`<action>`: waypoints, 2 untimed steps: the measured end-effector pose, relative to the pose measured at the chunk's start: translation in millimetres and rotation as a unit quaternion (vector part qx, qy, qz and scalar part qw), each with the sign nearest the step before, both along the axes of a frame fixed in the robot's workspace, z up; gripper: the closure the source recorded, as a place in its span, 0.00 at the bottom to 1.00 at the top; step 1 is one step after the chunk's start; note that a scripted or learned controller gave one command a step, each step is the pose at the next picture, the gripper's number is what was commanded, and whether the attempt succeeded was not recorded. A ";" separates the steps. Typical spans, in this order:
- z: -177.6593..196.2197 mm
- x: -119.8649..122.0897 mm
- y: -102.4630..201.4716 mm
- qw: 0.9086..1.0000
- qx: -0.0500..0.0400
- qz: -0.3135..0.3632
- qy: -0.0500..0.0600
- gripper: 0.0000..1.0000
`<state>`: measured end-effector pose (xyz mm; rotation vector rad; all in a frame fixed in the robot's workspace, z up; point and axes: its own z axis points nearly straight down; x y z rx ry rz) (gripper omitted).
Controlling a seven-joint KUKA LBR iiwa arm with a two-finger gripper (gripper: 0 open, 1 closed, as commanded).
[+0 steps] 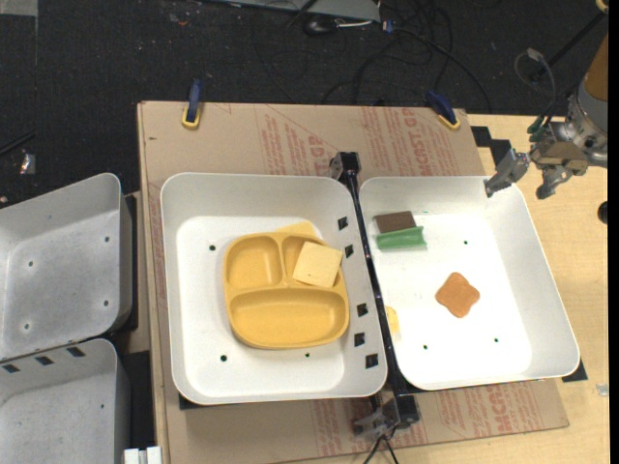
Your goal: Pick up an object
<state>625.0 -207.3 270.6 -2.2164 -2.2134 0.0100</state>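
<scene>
My gripper (pixel 527 176) hangs above the far right corner of the right bin (pixel 542 259), open, with nothing between its fingers. In that bin lie a brown-and-green block (pixel 399 230) near the far left side and a flat orange-brown piece (pixel 457 295) in the middle. The left bin (pixel 189 259) holds a yellow divided plate (pixel 285 307). A pale yellow square block (pixel 317 263) rests on the plate's far right compartment.
A small yellow bit (pixel 391 317) peeks out at the right bin's left wall by the black divider (pixel 368 278). Both bins sit on a cardboard sheet (pixel 261 133). Grey metal trays (pixel 58 259) lie to the left; cables (pixel 406 27) run behind.
</scene>
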 end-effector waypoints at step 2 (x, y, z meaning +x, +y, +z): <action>-46.4 -3.2 0.4 1.000 -0.001 0.000 -0.003 0.00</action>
